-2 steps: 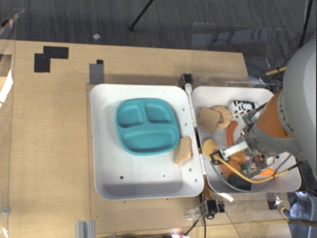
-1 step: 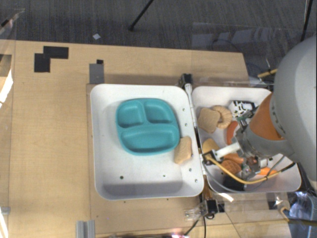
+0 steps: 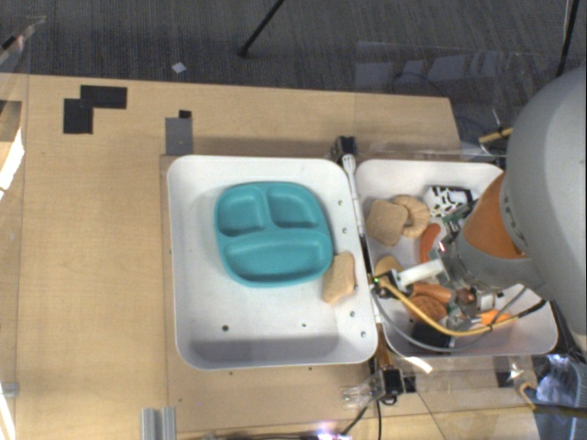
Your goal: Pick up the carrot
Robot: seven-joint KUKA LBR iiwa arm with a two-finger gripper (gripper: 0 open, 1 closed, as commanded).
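Grey arm (image 3: 550,181), nearest the lens, reaches over the right bin (image 3: 541,337), with its orange band (image 3: 491,227) to the right of the teal divided plate (image 3: 272,233). The gripper (image 3: 459,302) hangs low, right of and slightly below the plate, amid yellow cable (image 3: 413,302). Whether it is clenched or released cannot be told, and nothing is seen held in it.

The carrot (image 3: 429,240) is a short, slender orange-red piece, right of the plate and beyond the wall between the bins. It lies just below a tan bread roll (image 3: 396,218) and just beside the arm's wrist.

A black-and-white patterned item (image 3: 449,199) sits up and right of the carrot; its markings are too small to read. A brown glazed piece (image 3: 427,293) lies below the carrot, near the gripper.

The plate rests in the left bin (image 3: 197,337), a tan wedge (image 3: 338,278) touching its lower right rim. Bare white floor shows below and left of the plate. Right of it, the items crowd close together.
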